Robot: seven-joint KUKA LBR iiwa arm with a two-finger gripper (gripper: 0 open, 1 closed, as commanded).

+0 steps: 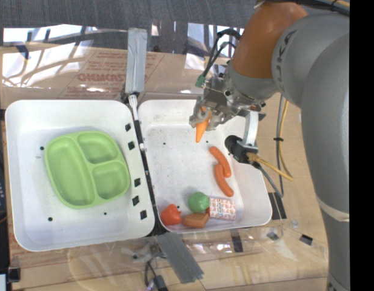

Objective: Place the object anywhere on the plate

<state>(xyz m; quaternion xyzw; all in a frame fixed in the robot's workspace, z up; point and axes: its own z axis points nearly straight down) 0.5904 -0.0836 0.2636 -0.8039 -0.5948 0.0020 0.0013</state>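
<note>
Jaws (206,119) gripping carrot (201,130), tip down (near-vertical)

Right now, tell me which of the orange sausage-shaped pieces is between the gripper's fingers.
The small carrot, hanging point-down from the gripper over the right bin. The two orange sausages lie flat on the bin floor, lower down.
</note>
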